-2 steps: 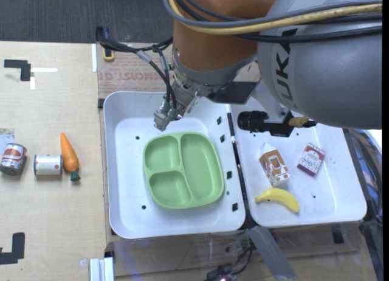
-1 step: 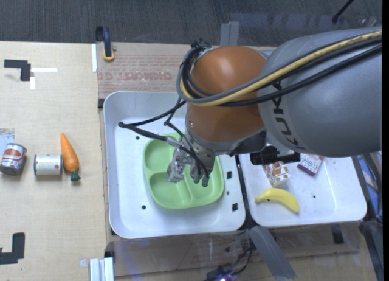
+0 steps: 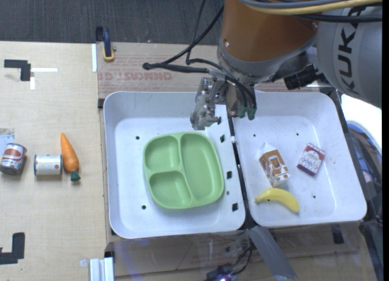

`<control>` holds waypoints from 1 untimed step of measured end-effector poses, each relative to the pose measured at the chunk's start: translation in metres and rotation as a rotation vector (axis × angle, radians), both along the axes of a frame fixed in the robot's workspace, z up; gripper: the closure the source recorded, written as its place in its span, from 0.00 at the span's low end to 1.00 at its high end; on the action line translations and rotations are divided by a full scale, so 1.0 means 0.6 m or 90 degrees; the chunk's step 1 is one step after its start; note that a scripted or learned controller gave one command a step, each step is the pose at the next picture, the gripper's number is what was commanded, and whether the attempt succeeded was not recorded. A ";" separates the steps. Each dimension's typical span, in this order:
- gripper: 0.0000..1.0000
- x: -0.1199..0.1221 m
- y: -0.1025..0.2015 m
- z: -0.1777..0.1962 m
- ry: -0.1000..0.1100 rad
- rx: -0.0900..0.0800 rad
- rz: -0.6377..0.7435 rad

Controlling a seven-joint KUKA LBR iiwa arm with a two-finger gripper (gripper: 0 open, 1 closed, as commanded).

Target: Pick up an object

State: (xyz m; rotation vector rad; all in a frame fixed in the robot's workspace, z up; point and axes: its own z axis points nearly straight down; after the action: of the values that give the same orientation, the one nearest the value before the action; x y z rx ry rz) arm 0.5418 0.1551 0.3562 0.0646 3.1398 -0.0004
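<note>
Above the far rim of the green plate (image 3: 182,170), the pincer (image 3: 206,115) hangs over the left bin (image 3: 118,152); whether it is open or closed I cannot tell, and nothing shows between its tips. Right of the plate, in the right bin (image 3: 340,128), lie a carton (image 3: 273,165), a banana (image 3: 278,200) and a red packet (image 3: 310,159). Left of the plate, on the table (image 3: 48,109), sit a carrot (image 3: 69,155) and two cans (image 3: 30,162).

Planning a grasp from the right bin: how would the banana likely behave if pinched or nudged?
The banana is curved and smooth, so it may pivot or slip rather than slide straight. It looks like a light plastic toy, probably stiff. It lies flat in the right bin, close to the carton, which a push might disturb.
</note>
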 end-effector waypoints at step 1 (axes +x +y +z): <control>1.00 0.106 0.046 -0.181 -0.001 0.001 0.007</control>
State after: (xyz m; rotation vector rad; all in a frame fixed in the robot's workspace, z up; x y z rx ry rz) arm 0.6054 0.1825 0.2475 0.0477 3.1387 0.0012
